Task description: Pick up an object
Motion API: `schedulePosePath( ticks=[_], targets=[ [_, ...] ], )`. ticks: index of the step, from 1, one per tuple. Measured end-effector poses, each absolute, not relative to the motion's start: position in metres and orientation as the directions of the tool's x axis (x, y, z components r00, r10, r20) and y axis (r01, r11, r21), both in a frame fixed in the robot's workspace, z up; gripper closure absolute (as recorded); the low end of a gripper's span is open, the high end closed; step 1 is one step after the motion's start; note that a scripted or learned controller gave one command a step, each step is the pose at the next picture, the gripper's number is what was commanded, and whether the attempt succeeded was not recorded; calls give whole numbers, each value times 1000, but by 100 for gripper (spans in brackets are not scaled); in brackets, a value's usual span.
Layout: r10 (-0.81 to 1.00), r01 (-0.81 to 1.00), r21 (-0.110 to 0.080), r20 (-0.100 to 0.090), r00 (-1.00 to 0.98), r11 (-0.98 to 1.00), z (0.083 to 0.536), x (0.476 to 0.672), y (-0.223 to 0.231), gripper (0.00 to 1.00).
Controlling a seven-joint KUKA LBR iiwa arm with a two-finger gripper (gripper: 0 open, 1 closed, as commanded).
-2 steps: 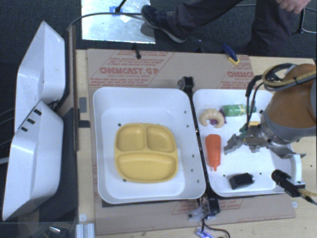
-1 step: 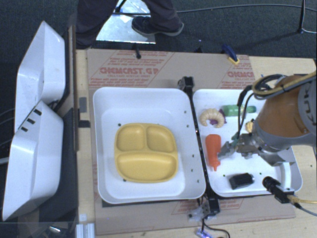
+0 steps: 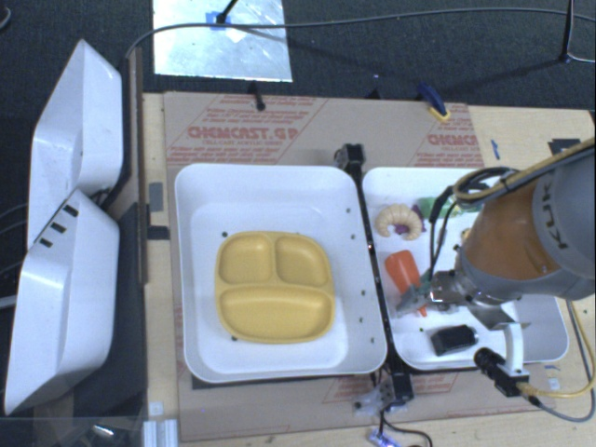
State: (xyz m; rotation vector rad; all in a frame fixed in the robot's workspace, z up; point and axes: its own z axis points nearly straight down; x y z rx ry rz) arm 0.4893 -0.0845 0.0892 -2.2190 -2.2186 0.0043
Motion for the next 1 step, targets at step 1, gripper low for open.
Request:
schedulePosePath(
  ticks=[1],
  targets=[
    [1000, 1000, 2, 0, 0, 0, 85, 490, -85, 0]
  ],
)
